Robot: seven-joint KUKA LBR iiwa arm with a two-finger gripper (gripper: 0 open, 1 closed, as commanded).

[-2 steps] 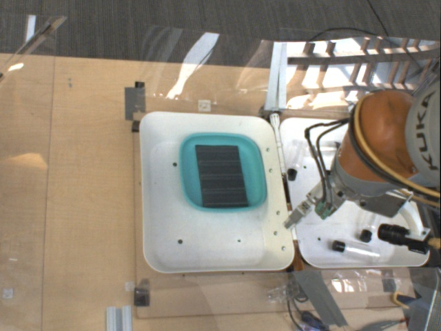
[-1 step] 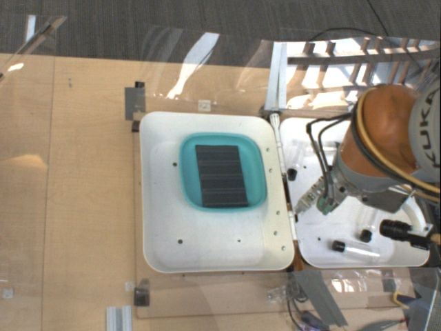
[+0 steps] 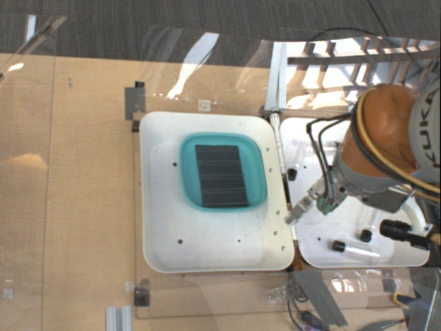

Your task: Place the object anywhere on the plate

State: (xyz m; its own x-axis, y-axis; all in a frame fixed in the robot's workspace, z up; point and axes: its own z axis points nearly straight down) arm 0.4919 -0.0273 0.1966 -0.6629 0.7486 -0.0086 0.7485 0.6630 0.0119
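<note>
**A:** Entry. Where do we log the task's thing?

**B:** A dark ridged slab point(image 3: 222, 176) lies flat on the teal plate point(image 3: 187, 164). The plate sits in the left bin point(image 3: 207, 254), toward its far side. The slab is square to the plate, with teal rim showing on every side, and nothing touches it from above.

**A:** And the gripper point(image 3: 295, 214)?

**B:** It hangs low at the near-left corner of the right bin point(image 3: 324, 252), tilted left, with its tip just beside the divider point(image 3: 278, 154) between the bins. It is apart from both slab and plate. We cannot tell whether it is spread or pressed together — from this angle the tip reads as one slim grey wedge. We see nothing held there.

**A:** Why would things stand this way?

**B:** Our judgement is that the slab rests unaided and well inside the rim, so the placement looks done. The arm point(image 3: 386, 126) stands over the bin on its own side, which leaves the plate unobstructed.

**A:** Anything else in the right bin?

**B:** A clear tube point(image 3: 355, 249) with a black cap lies toward the near edge, to the right of the gripper and apart from it. We judge it is no part of the task.

**A:** Risk?

**B:** The tip is low beside the divider — we would lift before any sideways move, or it may clip the bin wall.
</note>
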